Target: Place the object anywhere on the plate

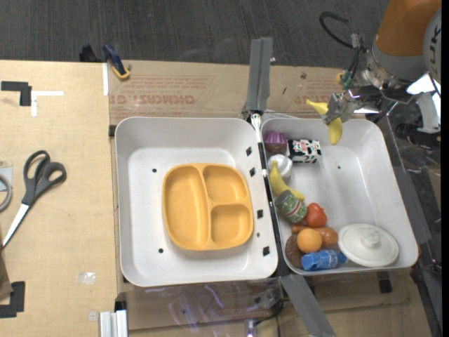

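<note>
**Banana lifted, plate waiting**

Fingers of our gripper [337,112] pinch a yellow banana [330,121] (dangling above the right bin [393,188]), raised so we can carry it over to the orange plate [208,206] in the left bin [133,188].

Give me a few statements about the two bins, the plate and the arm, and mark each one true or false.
1. The orange plate lies in the left bin. True.
2. The gripper holds a yellow banana above the right bin. True.
3. The plate already carries a banana. False: its compartments are bare.
4. The scissors lie inside the right bin. False: they rest on the wooden bench, left of both bins.
5. A white lid sits in the right bin's near corner. True.
</note>
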